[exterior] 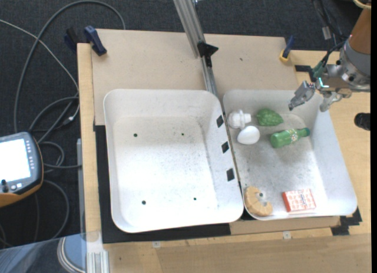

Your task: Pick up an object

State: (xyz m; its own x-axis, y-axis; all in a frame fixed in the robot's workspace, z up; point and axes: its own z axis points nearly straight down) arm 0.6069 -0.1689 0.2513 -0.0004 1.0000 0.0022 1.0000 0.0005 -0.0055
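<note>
At about two o'clock over the right bin (344, 178), the gripper (313, 97) is hanging on the end of the grey arm (359, 53), which is reaching in from the three o'clock side. Its jaws are standing spread apart, with one finger (300, 96) angling out toward nine o'clock and the other pointing down near the bin's far rim; nothing is sitting between them.

Inside the right bin, five things are lying in two groups. Toward eleven o'clock of that bin, a white bottle-shaped piece (237, 118) is resting just beside a white egg-like ball (248, 135), the two looking as if they are touching. Just at three o'clock of the white piece, a dark green rounded lump (268, 117) is lying. At five o'clock of that lump, a green bottle (288, 137) is lying on its side, its neck pointing toward the gripper's side of the bin. The open fingers are hovering near the green lump and green bottle, apart from both.

Along the bin's six o'clock edge, a tan round biscuit-like disc (258, 200) is sitting at the near left corner, and a red and white packet (299, 200) is lying flat at three o'clock of it, well apart.

The left bin (118, 109) is sitting side by side with the right one on the surface (147, 59).
</note>
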